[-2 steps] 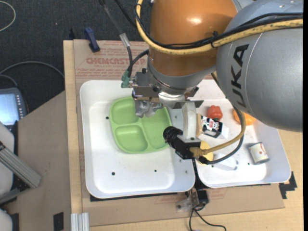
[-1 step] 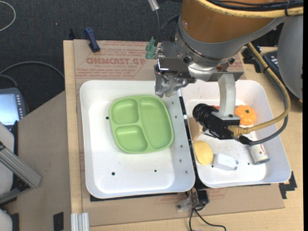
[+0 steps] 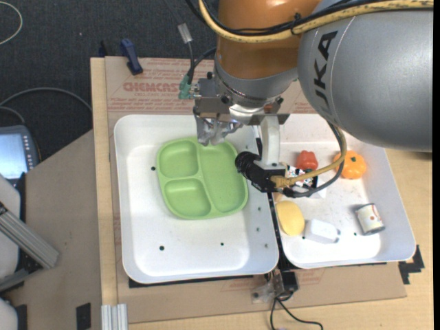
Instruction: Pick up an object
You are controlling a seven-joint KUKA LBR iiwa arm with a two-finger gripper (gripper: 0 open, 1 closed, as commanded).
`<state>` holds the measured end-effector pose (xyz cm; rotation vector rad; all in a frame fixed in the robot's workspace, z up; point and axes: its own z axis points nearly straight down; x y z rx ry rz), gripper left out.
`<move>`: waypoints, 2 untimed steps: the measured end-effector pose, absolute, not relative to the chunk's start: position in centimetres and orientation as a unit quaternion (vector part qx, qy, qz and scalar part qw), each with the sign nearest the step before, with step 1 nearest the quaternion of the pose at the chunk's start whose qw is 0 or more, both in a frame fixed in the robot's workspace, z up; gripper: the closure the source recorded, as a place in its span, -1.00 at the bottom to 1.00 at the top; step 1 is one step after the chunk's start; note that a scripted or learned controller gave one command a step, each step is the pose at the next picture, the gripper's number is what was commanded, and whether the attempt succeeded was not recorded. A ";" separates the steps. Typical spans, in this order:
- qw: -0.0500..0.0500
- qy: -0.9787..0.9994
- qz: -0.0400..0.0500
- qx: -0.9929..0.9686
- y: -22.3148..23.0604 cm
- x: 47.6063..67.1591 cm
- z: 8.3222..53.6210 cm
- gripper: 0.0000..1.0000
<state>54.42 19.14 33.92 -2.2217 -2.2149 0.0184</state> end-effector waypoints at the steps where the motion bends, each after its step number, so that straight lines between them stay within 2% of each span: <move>1: -0.001 -0.709 -0.005 -0.705 20.2 47.7 43.4 1.00; 2: 0.000 -0.708 0.000 -0.706 22.6 47.9 42.5 1.00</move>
